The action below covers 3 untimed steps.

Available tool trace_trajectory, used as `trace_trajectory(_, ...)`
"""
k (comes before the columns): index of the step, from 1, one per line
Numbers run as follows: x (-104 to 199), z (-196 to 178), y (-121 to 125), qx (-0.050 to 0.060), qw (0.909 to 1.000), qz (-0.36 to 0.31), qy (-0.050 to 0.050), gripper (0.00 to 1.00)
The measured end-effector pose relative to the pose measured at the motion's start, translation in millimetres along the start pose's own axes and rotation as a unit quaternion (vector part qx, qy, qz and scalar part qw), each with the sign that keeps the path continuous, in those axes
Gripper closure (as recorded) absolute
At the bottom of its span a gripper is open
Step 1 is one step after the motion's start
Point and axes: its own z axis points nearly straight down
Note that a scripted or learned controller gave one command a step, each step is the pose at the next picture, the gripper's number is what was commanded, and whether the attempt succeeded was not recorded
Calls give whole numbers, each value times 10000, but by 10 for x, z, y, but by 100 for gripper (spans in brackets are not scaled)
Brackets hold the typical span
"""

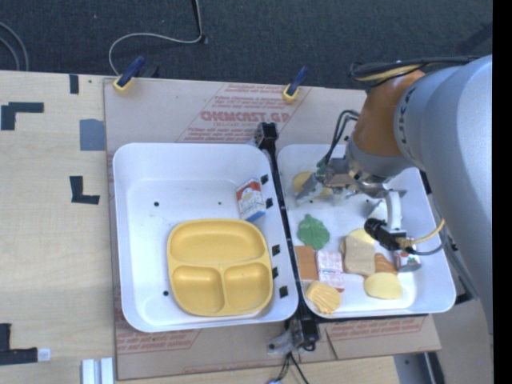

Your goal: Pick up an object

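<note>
In the camera view you have the hand (334,181) low in the right bin (432,214) — whether it grips anything you cannot tell. Candidate objects lie close: a yellow piece (302,182) just beside it, a green leaf (314,232) nearer you.

Robotics lab, clamped cardboard (240,114) under white bins (132,182), loose cable (192,14)

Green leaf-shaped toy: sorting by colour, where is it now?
The green leaf-shaped toy lies in the right white bin, near the divider, above the small red-and-white packet.
</note>
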Motion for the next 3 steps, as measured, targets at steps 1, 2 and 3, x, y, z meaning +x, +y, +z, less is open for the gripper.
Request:
trace_trajectory(1,-8,159,485,44,10000,-14,20,0)
trace_trajectory(2,-25,150,543,47,10000,-11,18,0)
trace_trajectory(3,-8,149,542,42,10000,-5,7,0)
